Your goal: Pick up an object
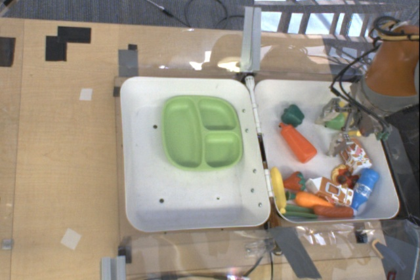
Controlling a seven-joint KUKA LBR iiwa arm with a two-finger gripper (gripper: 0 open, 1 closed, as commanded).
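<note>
Orange carrot (pixel 314 200) lengthwise left-right, tip rightward, by the right bin's (pixel 394 206) near wall; fingers' state unclear

My arm (pixel 392 69) reaches in from the right, its orange band uppermost above the grey wrist. Dark cables loop around it. The gripper (pixel 346 131) points down and to the left, low at the wrist's end.

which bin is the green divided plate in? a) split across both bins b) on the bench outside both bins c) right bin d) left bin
d: the green divided plate lies flat inside the left bin, while the toy foods such as the orange bottle sit in the right bin.
</note>
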